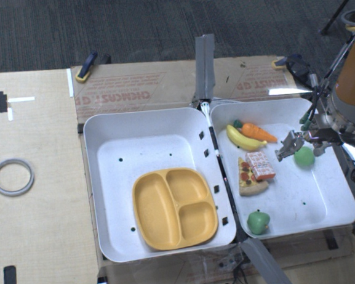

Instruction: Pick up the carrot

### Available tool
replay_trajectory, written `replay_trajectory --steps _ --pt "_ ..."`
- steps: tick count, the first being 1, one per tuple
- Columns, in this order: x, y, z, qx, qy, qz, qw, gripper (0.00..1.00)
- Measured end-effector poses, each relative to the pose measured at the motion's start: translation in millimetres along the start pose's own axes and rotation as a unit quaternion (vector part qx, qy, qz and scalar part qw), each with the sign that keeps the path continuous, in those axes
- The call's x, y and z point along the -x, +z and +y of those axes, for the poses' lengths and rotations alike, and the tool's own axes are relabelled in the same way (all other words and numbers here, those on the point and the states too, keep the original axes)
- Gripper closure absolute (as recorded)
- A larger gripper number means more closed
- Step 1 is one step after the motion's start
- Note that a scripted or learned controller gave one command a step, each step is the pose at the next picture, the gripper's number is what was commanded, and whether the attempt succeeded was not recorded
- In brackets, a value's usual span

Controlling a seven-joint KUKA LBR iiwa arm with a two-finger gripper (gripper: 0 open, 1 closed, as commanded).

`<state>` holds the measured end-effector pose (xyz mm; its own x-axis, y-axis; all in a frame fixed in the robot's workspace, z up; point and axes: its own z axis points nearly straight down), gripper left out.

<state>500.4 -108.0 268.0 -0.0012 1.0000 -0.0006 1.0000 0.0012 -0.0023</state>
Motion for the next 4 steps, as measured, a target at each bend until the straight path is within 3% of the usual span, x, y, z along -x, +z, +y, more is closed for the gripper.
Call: replay_trajectory --steps 1,2,3,4 --pt "-5.4 7.8 73.7 0.000 -0.016 0.000 0.9999 0.00" --pt "-2.4 26.6 123.4 0.002 -0.154 -0.001 0.9881 0.00" --pt "-4.8 89.0 158.9 0.002 -0.294 -0.001 0.9558 0.00" --pt "29.5 162.5 160.3 0.004 -0.328 -0.002 0.9448 0.00"
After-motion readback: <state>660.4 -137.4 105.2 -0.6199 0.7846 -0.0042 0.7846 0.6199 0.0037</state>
